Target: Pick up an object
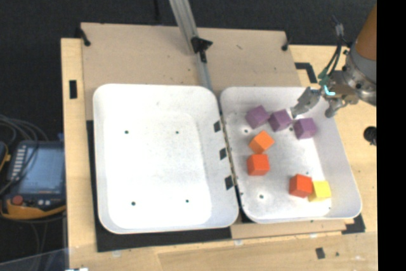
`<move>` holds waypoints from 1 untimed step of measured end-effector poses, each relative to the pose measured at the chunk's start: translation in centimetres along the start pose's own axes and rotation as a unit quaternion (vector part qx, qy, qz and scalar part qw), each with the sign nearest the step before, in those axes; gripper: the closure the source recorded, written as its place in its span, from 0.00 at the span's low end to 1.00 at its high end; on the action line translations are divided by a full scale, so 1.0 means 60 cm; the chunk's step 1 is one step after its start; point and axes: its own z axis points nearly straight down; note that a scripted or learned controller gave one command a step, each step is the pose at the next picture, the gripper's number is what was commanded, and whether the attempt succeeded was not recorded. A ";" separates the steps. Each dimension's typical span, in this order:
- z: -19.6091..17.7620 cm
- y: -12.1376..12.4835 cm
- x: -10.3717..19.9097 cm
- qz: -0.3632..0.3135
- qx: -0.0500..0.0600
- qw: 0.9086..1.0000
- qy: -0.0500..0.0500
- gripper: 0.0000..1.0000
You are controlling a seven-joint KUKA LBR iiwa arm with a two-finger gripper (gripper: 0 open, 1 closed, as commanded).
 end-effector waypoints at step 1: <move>-0.004 0.001 0.000 0.000 -0.002 1.000 0.000 0.00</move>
